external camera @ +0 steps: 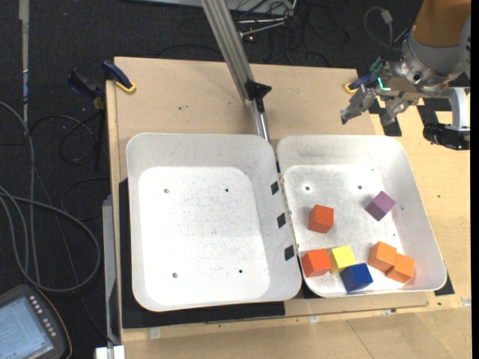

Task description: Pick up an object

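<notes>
Nearest you, the blue cube [357, 277] is sitting at the right bin's [419, 200] front edge, touching the yellow cube [343, 257], faces slightly skewed to the rim. Your arm [441, 21] is hanging beyond the bin's far right corner, gripper [376, 107] spread, pinching nothing.

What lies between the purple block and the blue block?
In the camera view, bare white bin floor lies between the purple block and the blue block; no other block sits there.
</notes>
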`<control>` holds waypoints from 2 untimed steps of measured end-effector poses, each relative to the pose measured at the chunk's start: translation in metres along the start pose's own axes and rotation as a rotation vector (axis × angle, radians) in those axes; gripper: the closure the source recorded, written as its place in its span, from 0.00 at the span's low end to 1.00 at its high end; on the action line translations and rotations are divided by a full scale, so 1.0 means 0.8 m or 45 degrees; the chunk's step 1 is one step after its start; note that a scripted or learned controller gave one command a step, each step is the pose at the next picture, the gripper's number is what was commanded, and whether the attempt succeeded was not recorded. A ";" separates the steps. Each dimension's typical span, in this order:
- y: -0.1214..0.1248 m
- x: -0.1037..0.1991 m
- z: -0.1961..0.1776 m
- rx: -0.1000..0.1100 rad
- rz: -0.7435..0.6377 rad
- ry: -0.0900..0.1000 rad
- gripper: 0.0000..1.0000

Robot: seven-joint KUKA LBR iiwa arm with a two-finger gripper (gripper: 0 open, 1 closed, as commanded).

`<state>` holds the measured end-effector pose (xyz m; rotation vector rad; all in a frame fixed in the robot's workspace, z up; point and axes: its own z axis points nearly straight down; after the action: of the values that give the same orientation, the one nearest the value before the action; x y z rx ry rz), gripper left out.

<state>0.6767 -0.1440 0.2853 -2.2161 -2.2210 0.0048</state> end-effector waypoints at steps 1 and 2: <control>0.000 0.000 -0.003 -0.003 -0.001 -0.001 0.00; 0.001 0.005 0.052 0.000 -0.002 -0.001 0.00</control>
<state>0.6776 -0.1397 0.2440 -2.2144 -2.2231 0.0059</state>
